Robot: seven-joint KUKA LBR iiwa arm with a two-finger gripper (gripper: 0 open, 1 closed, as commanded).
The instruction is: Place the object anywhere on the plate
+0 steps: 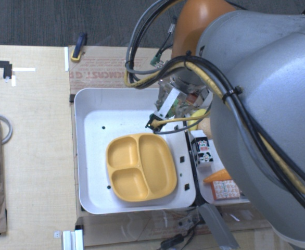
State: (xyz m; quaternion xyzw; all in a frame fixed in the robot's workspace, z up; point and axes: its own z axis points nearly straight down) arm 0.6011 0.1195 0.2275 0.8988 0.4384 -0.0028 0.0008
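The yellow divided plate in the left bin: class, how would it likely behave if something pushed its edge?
The yellow plate looks like moulded plastic, so probably stiff and light. It lies flat on the smooth white bin floor, so it would likely slide rather than tip. Its low, wide shape and rounded corners suggest it may turn as it slides until it meets a bin wall.

- The grey arm point(267, 103) takes up the right half of the frame, its broad body running from the upper right down to the lower right edge.
- An orange band point(199, 22) sits at the top centre, just above the wrist.
- Black and yellow cables point(220, 87) loop around the wrist and trail along the arm's body toward the lower right.
- The gripper point(176, 105) hangs below the orange band, right of frame centre, pointing down and to the left.
- Cables and wrist hardware crowd its tip.
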